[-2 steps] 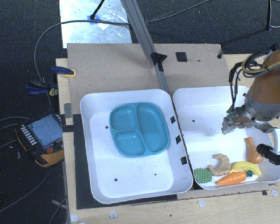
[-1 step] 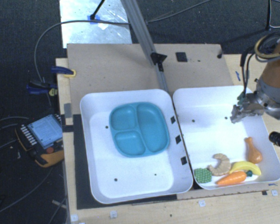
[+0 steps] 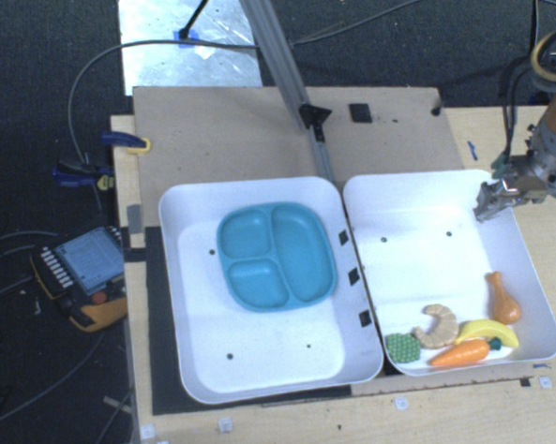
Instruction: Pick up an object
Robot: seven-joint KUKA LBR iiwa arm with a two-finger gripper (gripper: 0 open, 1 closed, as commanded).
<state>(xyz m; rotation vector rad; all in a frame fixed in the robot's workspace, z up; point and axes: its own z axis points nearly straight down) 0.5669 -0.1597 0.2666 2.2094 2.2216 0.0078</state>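
Right bin (image 3: 418,208): toy food clustered at its 5 o'clock corner, comprising carrot (image 3: 458,354), banana (image 3: 490,332), croissant (image 3: 439,324), broccoli (image 3: 403,348) and drumstick (image 3: 502,298). Gripper (image 3: 488,201) hovers at 2 o'clock; finger state cannot be told. Recommended: target the drumstick, standing apart, and descend centred.

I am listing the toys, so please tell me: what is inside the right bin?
The right bin holds a broccoli, croissant, carrot, banana and drumstick. The banana and carrot partly cover something teal.
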